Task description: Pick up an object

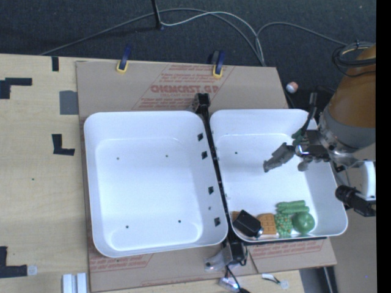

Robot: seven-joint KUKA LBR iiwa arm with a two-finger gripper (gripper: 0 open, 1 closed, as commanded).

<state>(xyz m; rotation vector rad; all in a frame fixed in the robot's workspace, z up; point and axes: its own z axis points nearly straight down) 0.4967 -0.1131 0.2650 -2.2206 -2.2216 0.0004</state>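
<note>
Hovering hand [278,159] over right bin [256,124], grip state unclear, one black object [247,224], two green toys [294,217].

The arm [351,112] reaches in from the right over the right bin [256,124], its hand [282,157] hanging above the bin's bare middle with nothing between its fingers. Along that bin's near edge lie a black object [247,223], an orange-brown block [266,223] and green toys [294,217], close together. The left bin [146,124] sits just beside it on a cardboard sheet [177,87] covering the surface.
</note>
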